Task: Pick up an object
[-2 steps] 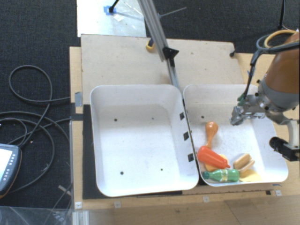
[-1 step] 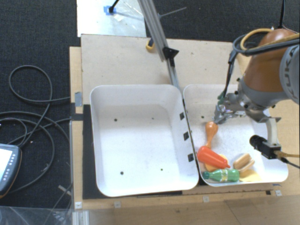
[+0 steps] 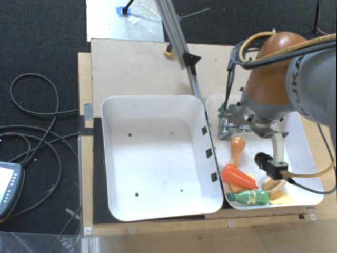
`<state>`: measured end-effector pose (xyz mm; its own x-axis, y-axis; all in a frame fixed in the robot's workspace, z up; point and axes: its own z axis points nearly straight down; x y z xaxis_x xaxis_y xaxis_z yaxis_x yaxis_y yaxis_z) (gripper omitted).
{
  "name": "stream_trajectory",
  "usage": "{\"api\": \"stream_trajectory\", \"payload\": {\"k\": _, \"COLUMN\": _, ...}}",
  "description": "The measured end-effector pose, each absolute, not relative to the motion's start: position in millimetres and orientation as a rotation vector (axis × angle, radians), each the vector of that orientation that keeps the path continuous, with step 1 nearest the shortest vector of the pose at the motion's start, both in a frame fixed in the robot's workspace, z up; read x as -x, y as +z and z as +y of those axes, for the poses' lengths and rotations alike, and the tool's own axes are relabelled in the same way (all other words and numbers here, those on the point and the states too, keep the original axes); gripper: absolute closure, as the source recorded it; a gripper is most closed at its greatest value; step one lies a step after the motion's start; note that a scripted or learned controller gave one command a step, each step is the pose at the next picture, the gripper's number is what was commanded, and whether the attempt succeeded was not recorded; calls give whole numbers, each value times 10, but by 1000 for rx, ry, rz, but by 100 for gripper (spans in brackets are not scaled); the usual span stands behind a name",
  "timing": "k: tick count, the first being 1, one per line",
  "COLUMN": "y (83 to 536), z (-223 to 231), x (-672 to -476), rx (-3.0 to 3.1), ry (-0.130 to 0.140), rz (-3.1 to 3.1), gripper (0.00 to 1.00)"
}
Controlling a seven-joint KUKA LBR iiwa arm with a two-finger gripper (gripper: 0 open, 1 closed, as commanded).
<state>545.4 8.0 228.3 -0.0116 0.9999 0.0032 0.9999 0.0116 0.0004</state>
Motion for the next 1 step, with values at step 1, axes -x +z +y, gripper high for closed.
{"api": "stream_trajectory", "payload": {"k": 1, "y": 2255, "z": 660, "x": -5431, "rx": 2208, "ry": -4, "rz": -2232, "gripper": 100}}
